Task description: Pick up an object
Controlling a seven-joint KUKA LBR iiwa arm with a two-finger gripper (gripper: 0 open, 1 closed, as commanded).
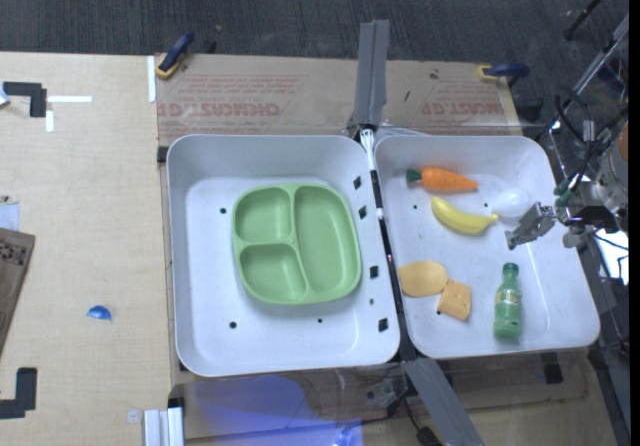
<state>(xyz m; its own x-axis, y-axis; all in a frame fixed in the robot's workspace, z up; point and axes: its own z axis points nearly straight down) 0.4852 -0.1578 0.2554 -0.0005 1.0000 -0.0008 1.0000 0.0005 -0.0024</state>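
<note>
The right bin (560, 334) holds a toy carrot (447, 179), a yellow banana (462, 218), a yellow-orange rounded piece (423, 278), an orange cheese-like wedge (455, 300) and a small green bottle (508, 304). My gripper (527, 225) hangs over the right side of that bin, just right of the banana and above the bottle. Nothing is visible between its fingers. A pale whitish object (509, 202) lies just up-left of the gripper.
The left bin (200, 334) contains a green divided plate (297, 242). A grey divider post (372, 74) stands between the bins at the back. Cardboard (260, 94) lies behind the bins. The arm and cables crowd the right edge.
</note>
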